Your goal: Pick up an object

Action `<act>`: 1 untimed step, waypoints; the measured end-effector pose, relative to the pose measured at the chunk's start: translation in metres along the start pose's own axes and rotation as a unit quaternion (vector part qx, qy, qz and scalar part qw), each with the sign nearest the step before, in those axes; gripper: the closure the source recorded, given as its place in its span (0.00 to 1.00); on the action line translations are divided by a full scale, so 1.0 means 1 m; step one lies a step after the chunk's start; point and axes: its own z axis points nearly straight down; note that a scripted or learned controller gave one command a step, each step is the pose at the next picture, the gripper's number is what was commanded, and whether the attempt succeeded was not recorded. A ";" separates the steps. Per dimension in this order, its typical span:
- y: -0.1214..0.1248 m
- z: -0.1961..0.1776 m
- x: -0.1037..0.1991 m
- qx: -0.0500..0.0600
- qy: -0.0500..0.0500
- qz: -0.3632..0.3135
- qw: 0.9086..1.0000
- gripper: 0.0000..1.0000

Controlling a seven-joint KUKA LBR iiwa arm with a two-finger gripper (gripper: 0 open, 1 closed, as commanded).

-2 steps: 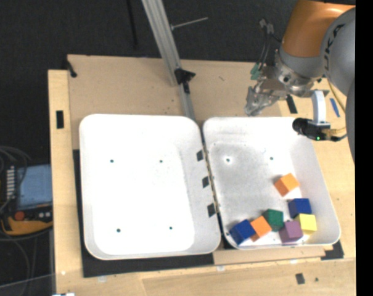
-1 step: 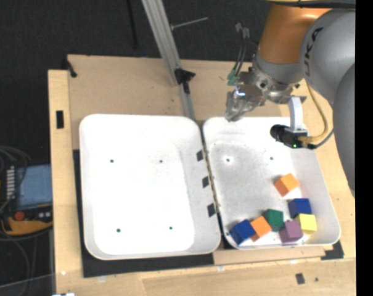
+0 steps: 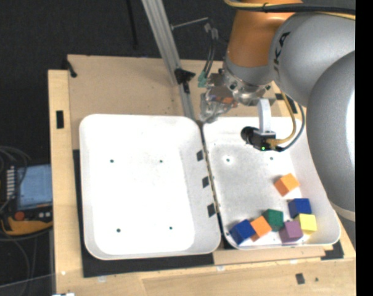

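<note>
Several small coloured blocks lie in the right bin. An orange block sits alone near its right wall. Along the near edge cluster a blue block, a second orange one, a green one, a purple one, a yellow one and another blue one. My gripper hangs at the far left corner of the right bin, by the divide between the bins and well away from the blocks. I see nothing held in it.
The left bin lies beside the right one. A slanted metal rail rises behind the bins, close to the gripper. A small black device with a green light hangs off the wrist over the right bin. The big grey arm covers the right side.
</note>
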 end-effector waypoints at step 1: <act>-0.011 0.000 0.060 0.000 0.000 0.000 1.000 1.00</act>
